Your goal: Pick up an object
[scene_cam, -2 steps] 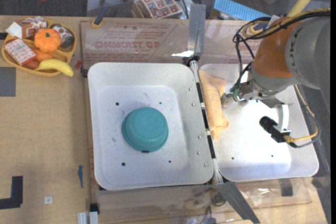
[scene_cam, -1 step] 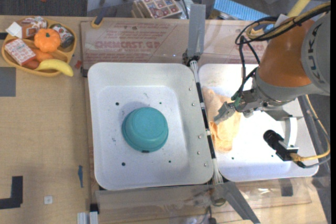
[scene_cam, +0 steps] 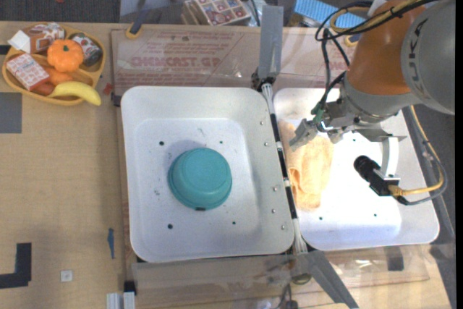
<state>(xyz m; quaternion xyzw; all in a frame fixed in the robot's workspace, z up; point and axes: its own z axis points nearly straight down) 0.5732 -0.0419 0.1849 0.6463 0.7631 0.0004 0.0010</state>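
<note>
Two white bins [scene_cam: 145, 228] flank my gripper [scene_cam: 318, 128], poised over yellow cloth [scene_cam: 309, 170]. Jaws possibly spread; I cannot tell. Pinching a raised fold should work best.

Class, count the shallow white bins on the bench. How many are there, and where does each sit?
2. The left bin holds a teal bowl. The right bin sits beside it, holding a yellow cloth, under the arm.

You have a teal bowl [scene_cam: 200, 178] lying upside down near the middle of the left bin [scene_cam: 145, 112], and a crumpled pale orange cloth [scene_cam: 309, 170] along the right bin's [scene_cam: 416, 228] left wall.
</note>
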